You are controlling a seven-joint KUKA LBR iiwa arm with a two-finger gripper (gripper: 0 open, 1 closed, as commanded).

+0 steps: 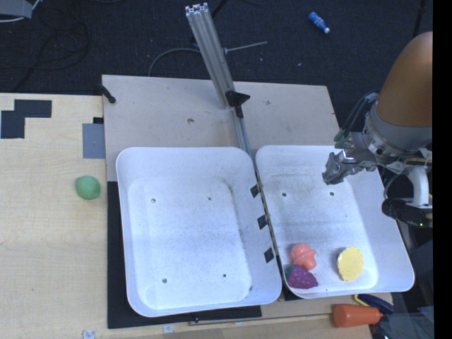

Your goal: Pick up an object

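Note:
The right bin (318,189) holds three small toys near its front edge: an orange-pink piece (303,254), a purple grape bunch (302,278) just below it, and a yellow round piece (349,263) to their right. My gripper (335,173) hangs over the upper right part of that bin, well behind the toys. Nothing shows between its fingers. The grey arm with its orange band (413,62) comes in from the right.
The left bin (183,224) lies beside the right one. A green ball (87,187) rests on the wooden bench to the left. An orange object (357,315) lies outside the right bin's front edge. A metal rail (215,55) slants up behind the bins.

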